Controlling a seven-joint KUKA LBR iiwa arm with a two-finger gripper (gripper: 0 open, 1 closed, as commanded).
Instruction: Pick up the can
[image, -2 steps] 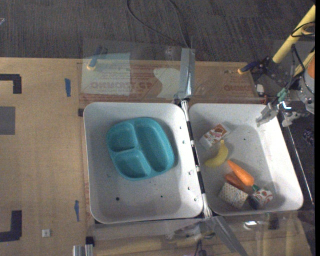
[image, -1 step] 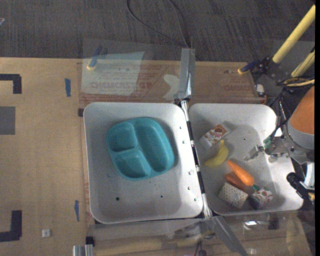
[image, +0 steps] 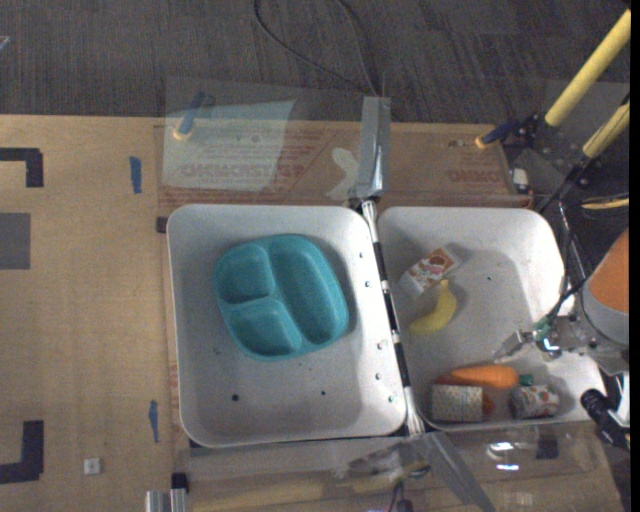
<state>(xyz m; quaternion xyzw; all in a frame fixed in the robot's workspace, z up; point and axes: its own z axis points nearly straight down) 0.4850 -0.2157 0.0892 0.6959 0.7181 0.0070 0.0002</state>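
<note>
Can (image: 534, 401) at right bin (image: 480, 225) front corner; end effector (image: 520, 342) blurred, grip state unclear.

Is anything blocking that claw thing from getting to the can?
Nothing visible lies between them. The gripper hangs over the right bin, and the can sits just below it in the camera view, beside the carrot.
</note>
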